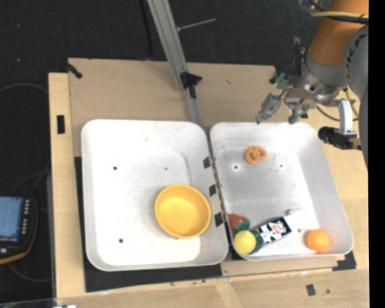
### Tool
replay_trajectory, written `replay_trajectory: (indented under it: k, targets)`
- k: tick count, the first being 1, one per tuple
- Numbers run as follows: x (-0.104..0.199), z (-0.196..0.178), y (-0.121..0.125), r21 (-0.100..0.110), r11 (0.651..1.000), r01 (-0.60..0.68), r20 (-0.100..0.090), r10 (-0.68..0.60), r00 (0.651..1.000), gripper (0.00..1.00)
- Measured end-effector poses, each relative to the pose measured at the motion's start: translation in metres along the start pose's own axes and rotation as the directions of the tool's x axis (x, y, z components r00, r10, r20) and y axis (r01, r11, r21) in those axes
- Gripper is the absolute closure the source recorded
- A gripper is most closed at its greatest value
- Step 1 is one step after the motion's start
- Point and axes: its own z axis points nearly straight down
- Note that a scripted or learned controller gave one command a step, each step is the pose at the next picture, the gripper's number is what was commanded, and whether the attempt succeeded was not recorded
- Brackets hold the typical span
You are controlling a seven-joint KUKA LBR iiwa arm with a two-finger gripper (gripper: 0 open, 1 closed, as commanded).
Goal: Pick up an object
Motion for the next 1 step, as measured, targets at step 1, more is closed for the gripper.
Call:
replay_trajectory:
  k: [1]
  targets:
    - [-0.0006, -0.0001, -0.0001, 0.001, 1.0, 0.001, 0.002, -0.001, 1.0, 0.0]
